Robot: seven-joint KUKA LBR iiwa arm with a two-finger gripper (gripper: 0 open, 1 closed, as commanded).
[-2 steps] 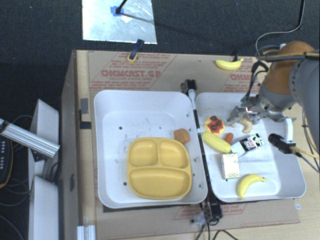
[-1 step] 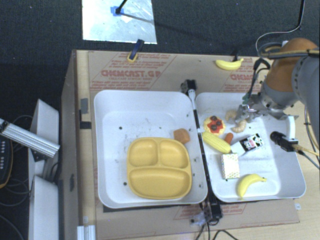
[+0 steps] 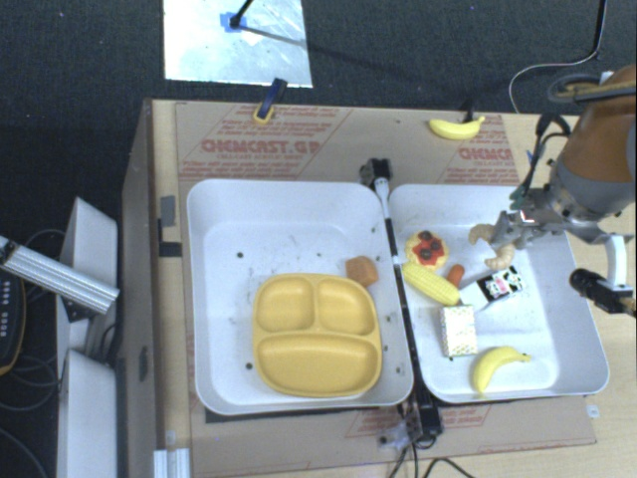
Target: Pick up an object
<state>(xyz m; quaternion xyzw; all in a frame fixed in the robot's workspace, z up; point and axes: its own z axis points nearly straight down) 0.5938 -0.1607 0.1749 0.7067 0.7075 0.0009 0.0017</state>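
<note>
Your stock, largest first:

- Left bin (image 3: 214,267): holds a yellow divided plate (image 3: 317,335), with an orange block (image 3: 362,270) beside it.
- Right bin (image 3: 577,347): holds the loose pick candidates, probably scattered for grasp trials: corn cob (image 3: 430,285), speckled box (image 3: 459,331), banana (image 3: 496,365), tart (image 3: 428,249), black-and-white piece (image 3: 501,285).
- Gripper (image 3: 520,221): low over the bin's far side near pale pieces (image 3: 485,233). You cannot tell its finger state.
</note>
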